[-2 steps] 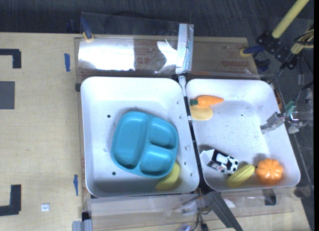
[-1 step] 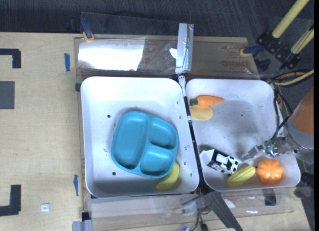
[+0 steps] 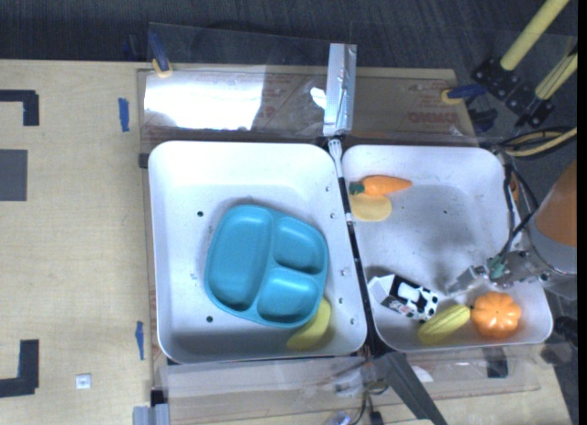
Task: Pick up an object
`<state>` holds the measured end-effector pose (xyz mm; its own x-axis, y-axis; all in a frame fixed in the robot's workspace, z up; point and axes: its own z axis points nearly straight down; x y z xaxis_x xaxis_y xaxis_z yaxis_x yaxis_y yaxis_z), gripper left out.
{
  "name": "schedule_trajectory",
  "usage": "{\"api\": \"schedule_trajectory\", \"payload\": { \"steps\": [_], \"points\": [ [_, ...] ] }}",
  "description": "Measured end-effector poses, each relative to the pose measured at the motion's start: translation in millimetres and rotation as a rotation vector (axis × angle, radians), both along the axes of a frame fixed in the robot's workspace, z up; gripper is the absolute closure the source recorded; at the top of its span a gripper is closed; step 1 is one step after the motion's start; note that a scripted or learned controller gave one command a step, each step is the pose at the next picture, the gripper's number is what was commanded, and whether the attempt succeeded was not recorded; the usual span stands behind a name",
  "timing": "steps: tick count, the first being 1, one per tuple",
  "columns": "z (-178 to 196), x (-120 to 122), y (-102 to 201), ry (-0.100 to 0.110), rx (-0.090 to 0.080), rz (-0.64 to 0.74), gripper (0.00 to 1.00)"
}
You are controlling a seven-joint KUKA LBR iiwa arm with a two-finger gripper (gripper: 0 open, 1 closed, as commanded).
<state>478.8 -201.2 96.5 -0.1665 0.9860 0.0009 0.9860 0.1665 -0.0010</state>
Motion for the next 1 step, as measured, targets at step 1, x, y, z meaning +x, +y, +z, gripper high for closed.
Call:
{"api": "schedule_trajectory", "payload": {
  "steps": [1],
  "points": [
    [-9.2,78.5,59.4,-0.011,-0.002,0.241,0.0]
  ]
}}
